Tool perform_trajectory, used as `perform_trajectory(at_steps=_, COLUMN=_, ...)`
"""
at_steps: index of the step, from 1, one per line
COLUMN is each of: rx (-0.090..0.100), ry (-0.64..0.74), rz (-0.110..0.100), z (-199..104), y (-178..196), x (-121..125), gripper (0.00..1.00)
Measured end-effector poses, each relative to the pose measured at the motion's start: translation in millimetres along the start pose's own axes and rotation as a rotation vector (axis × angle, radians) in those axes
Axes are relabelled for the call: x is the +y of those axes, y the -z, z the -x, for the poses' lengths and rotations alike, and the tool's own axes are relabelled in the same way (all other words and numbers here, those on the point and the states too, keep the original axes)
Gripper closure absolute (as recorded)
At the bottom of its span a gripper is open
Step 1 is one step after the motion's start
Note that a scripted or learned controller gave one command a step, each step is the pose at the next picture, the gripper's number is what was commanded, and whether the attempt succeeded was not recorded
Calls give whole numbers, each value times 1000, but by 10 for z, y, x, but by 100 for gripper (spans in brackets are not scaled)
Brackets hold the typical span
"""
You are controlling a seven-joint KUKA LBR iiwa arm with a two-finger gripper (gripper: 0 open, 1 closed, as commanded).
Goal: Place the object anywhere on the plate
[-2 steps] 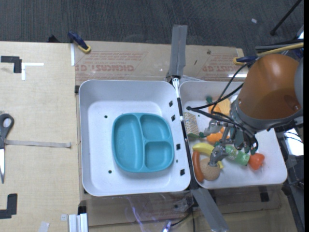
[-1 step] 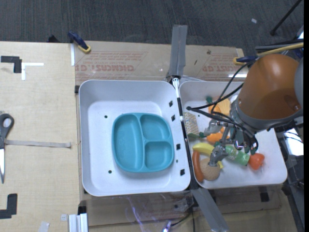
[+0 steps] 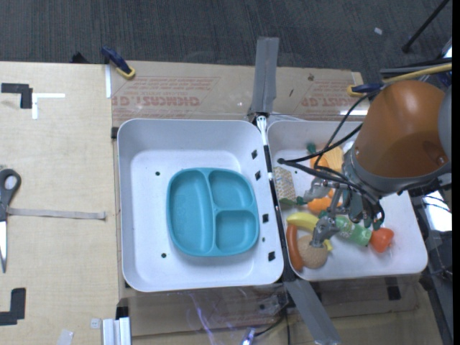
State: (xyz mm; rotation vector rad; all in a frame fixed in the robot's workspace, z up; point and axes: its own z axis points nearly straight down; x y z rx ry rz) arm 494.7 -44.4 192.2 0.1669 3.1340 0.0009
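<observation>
My gripper [image 3: 327, 228] hangs low over the right bin [image 3: 410, 261], near its front left corner, above a heap of toy food [image 3: 338, 225]; I cannot tell its state. The blue divided plate [image 3: 213, 212] lies in the middle of the left bin [image 3: 144, 164], and a pair of scissors [image 3: 6, 207] rests at the bench's left edge

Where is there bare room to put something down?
The teal divided plastic plate lies bare in all three compartments, and white floor rings it inside the left white bin. The right white bin is crowded: toy foods cluster under the gripper, leaving a bare strip along its right side.
</observation>
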Motion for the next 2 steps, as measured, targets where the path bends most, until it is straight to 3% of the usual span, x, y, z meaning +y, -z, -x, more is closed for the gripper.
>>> perform_trajectory(at_steps=1, rx=0, ry=0, rz=0, z=0, y=0, x=0, gripper=0)
perform_trajectory(at_steps=2, rx=-3, ry=-606, rz=-1, z=-147, y=515, x=-3, gripper=0)
